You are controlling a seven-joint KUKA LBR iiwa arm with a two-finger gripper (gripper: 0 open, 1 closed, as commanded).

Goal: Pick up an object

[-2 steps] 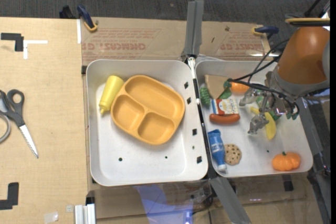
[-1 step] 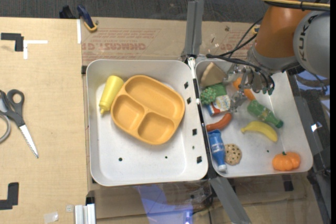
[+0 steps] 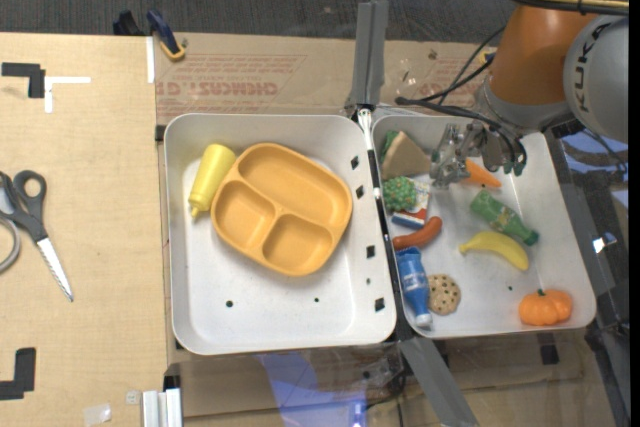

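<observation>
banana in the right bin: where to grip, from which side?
Likely the middle of the banana, coming straight down from above. It lies flat on the right bin floor with bare floor on both long sides, so the fingers can close across its narrow width. Its ends taper and curve, giving poorer purchase.

Off on the wooden bench (image 3: pixel 80 245) left of the bins — just scissors (image 3: pixel 30 225) lying flat, plus a blue clamp (image 3: pixel 165 33) up top.
</observation>
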